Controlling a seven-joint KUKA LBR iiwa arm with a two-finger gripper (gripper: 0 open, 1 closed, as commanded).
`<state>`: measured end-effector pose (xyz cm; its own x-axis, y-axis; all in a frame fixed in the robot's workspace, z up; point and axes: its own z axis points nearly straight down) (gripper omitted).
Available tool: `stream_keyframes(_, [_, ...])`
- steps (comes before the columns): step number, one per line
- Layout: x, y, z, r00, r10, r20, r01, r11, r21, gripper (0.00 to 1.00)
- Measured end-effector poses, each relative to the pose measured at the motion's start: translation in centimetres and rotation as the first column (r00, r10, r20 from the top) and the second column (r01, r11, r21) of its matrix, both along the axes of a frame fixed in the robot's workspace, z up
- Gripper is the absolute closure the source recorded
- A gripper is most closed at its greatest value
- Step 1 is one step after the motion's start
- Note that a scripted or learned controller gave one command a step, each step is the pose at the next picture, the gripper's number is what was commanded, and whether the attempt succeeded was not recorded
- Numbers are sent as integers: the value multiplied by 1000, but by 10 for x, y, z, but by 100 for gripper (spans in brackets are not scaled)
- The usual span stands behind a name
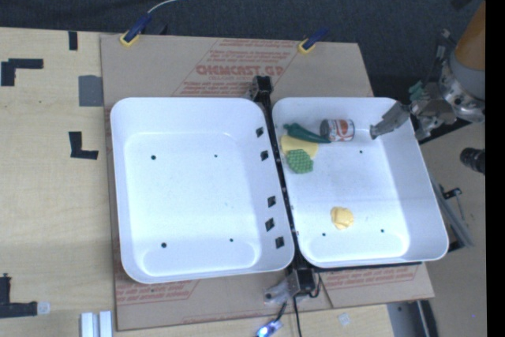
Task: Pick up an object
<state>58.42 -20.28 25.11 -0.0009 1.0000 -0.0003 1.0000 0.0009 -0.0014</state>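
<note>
— Where the cardboard sheet (237,63) shows red print, can you read it?
— No, too blurred. The small red-and-white can (338,129) lies on its side in the right white bin (410,193), long axis left-right.
— And the gripper (392,121)?
— At the bin's upper right rim; open or closed, cannot tell.

Grey arm with orange band (473,51) cut off at right edge; small red-white can (339,129) label unreadable.

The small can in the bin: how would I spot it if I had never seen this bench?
Look at the right bin, then along its far edge. The small can lies on its side there, just right of a yellow and green cluster. It alone is cylindrical, with a red and white label.
</note>
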Motion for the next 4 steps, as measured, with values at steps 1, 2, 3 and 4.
stream_keyframes(1, [46,37,-114,1000,3,-10,-3,1000,4,0])
stream_keyframes(2, [80,-18,-164,999,12,-42,-11,1000,19,0])
stream_keyframes(3, [76,63,-169,999,7,-42,-7,1000,-4,0])
stream_keyframes(4, [84,-12,-109,1000,-5,5,5,1000,-4,0])
